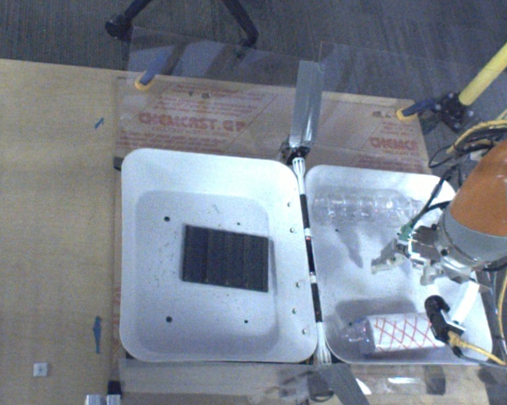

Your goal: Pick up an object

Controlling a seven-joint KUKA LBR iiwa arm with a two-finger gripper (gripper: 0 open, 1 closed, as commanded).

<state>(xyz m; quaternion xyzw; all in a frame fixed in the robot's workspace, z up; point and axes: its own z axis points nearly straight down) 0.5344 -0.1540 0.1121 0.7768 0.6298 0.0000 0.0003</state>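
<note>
My gripper [389,259] hangs mid right bin [360,184], over bare floor between the clear bottle [362,206] and checked box [401,331]; whether it's gripping, I cannot tell.

Both bins are plain white, the left bin [150,189] carrying a dark charcoal ribbed panel [226,258] at its middle, while the right bin [344,274] holds a clear, colourless plastic bottle [364,206] and a white packet crossed with a red lattice pattern [401,331]. My arm is grey with a bright orange band [496,197] above the wrist, and a yellow cable [474,347] trails beside it. The bench [33,224] under everything is pale tan wood, with faded red lettering on the clear sheets [194,118] behind the bins.
</note>
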